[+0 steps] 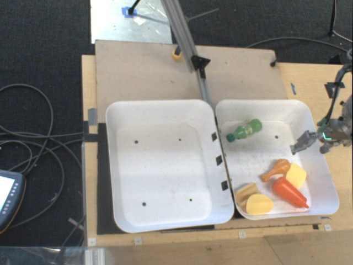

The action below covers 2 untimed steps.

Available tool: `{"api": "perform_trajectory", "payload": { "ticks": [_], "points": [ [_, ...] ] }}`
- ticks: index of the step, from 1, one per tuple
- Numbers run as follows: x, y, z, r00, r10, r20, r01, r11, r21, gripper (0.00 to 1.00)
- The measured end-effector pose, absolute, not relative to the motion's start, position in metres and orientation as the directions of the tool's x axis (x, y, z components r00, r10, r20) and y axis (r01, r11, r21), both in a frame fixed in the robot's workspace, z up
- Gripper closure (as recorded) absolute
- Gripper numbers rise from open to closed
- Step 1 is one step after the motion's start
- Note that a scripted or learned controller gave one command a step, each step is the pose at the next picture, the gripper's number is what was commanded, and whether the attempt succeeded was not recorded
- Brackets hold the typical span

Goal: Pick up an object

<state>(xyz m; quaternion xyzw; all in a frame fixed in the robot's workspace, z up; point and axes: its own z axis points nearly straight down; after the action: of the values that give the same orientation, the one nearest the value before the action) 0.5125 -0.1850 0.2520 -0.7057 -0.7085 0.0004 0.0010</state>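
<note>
In the right bin (309, 115) lie a green bottle (244, 130) near the back left, and a cluster at the front: an orange piece (276, 169), a yellow block (295, 175), a red-orange cone (289, 192), a tan piece (246, 191) and a yellow round piece (259, 204). My gripper (304, 142) hangs over the bin's right side, above and behind the cluster, with a grey finger pointing left. Nothing shows between its fingers.
The left bin (118, 120) adjoins the right one, joined by black clips along the shared wall. A grey pole (182, 26) slants over the bench's back. Cables lie on the dark floor at left.
</note>
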Motion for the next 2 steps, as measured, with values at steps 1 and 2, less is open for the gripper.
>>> {"api": "perform_trajectory", "payload": {
  "ticks": [1, 2],
  "points": [
    [0.513, -0.185, 0.254, -0.004, 1.0, 0.0, 1.0, 0.004, 0.002, 0.0],
    [0.513, -0.188, 0.192, 0.0, 1.0, 0.001, 1.0, 0.0, -0.004, 0.0]
  ]
}}
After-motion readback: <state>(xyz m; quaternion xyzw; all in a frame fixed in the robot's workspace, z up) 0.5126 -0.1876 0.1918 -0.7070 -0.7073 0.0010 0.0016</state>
